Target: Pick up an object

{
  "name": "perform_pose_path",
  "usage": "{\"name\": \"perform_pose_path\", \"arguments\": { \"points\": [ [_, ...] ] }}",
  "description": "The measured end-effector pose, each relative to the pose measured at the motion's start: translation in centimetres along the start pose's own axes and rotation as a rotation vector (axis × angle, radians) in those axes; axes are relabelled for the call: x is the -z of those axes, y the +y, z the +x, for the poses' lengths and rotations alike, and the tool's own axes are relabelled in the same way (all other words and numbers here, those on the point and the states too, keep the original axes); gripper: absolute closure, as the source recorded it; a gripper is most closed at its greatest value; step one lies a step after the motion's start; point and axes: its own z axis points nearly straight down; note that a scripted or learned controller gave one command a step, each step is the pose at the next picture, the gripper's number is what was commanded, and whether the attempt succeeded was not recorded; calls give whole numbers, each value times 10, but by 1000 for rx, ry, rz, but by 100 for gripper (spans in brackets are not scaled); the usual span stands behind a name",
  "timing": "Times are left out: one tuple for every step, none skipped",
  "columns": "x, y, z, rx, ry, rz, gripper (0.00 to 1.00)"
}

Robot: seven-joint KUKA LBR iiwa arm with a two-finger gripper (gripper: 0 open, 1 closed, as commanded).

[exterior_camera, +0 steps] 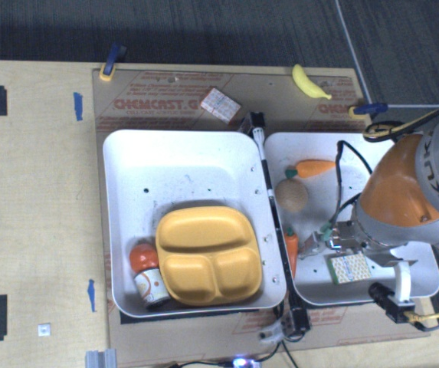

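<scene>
The arm's wrist hangs low over the right bin (311, 294), and the gripper (332, 240) is mostly buried under its own grey and orange bulk, so from where I stand I cannot tell whether it is spread or pinched, nor whether anything sits in it. Nearest to it lies a small patterned card (349, 267), flat on the bin floor just below and to the right of the tip, with a small greenish bit (326, 230) right at the tip itself. A brownish round lump (291, 195) sits up and to the left, near the divider, and a carrot (316, 168) lies farther up beyond that; another orange piece (291, 248) hugs the divider to the left. My worry is the card: lying flat, it offers no edge to pinch, and I'd guess a straight-down close would slide off it or scrape the floor. The lump looks liable to roll away if nudged off-centre. The cables (342, 179) draped by the wrist could also snag on a lift.
</scene>
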Motion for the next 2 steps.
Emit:
{"name": "perform_pose_path", "arguments": {
  "points": [
    [0,0,0,-1,0,0,0],
    [0,0,0,-1,0,0,0]
  ]
}}
